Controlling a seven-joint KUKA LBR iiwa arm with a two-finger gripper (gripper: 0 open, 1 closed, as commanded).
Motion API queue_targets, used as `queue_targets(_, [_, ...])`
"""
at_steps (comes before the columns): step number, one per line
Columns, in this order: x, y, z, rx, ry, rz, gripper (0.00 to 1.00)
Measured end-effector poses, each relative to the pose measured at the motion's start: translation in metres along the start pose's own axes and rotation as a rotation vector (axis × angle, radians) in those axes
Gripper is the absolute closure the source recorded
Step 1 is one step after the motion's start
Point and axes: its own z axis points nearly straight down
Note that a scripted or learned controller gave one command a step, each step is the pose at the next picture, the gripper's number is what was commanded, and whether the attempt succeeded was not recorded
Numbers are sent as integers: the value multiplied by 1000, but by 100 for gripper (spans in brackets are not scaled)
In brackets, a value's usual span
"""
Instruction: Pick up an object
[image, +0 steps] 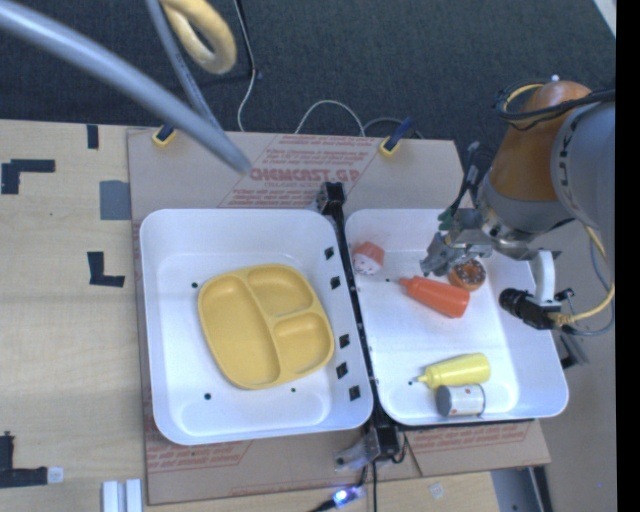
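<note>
Gripper (447, 258) poised low in right bin (530, 400), finger state impossible to tell, just above carrot-like orange object (437, 295) near a small round item (467, 272); best centred over orange body and lowered straight before closing.

Robotics lab — white bins (165, 330) on cardboard-covered bench (300, 165).

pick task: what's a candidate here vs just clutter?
Candidates, right bin:
carrot, next to the gripper
small round item, under the gripper
strawberry
yellow bottle
grey can

Lying about:
yellow tray in the left bin
cardboard sheet
cables
</note>
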Motion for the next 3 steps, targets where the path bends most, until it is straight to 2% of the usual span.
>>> queue_targets(1, [1, -2, -63, -1, -1, 0, 100])
queue_targets(2, [1, -1, -89, 3, 0, 1, 100])
queue_targets(3, [60, -17, -86, 6, 1, -3, 100])
